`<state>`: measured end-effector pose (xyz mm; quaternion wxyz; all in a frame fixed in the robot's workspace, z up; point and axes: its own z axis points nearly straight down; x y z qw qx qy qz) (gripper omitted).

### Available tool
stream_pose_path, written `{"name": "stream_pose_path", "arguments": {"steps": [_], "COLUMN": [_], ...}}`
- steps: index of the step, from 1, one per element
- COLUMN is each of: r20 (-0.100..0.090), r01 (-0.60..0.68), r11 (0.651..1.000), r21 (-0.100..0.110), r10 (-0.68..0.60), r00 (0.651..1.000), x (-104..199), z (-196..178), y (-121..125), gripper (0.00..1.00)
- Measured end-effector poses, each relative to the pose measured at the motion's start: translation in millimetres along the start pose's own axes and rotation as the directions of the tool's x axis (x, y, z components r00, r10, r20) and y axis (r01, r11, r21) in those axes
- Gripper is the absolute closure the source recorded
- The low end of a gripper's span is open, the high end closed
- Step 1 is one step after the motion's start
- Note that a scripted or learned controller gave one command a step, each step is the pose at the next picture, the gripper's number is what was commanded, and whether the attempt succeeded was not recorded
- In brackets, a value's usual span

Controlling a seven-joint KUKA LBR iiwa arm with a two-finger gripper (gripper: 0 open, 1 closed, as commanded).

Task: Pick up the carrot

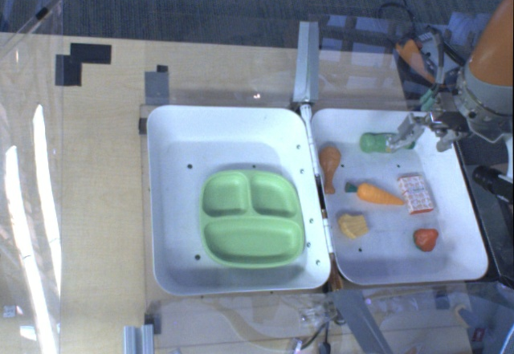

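1. Green and moulded, a divided plate [252, 217] lies in the middle of the left bin [173, 184]. It sits well clear of anything the arm must reach, so I judge it plays no part in this job.

2. Across the divider, the right bin [466, 264] holds the clutter. A drumstick [328, 165] lies along its left wall, and a yellow lump [352, 225] sits just below it.

3. The carrot [377, 194] lies flat near the middle of that bin, green stub to the left and tip pointing right. It has open floor above and below, which should give fingers room to come down either side.

4. Just right of the tip sits a pink-and-white packet [415, 193], close enough that a careless approach along the carrot could nudge it. A red piece [426, 239] rests lower right, apart from both.

5. A green piece [375, 142] lies near the top wall, right at the gripper [405, 134].

6. The gripper hangs over that upper area, not over the carrot, which lies untouched below and to the left. Whether its fingers are spread or closed, I cannot tell from here. I'd guess it must move down-left before any descent.
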<state>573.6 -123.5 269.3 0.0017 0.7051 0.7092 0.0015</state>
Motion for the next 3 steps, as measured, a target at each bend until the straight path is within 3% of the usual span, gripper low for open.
{"name": "stream_pose_path", "arguments": {"steps": [1, 2, 3], "r20": [-0.001, -0.003, 0.000], "r01": [-0.269, -0.271, -0.614], "r11": [0.963, 0.963, 0.790], "r21": [0.001, -0.004, 0.001], "r10": [0.269, 0.271, 0.614], "r00": [0.963, 0.963, 0.790], "x": [14, 14, 78], "z": [171, 160, 84], "y": [-33, -31, -52], "gripper": [0.00, 1.00, 1.00]}}
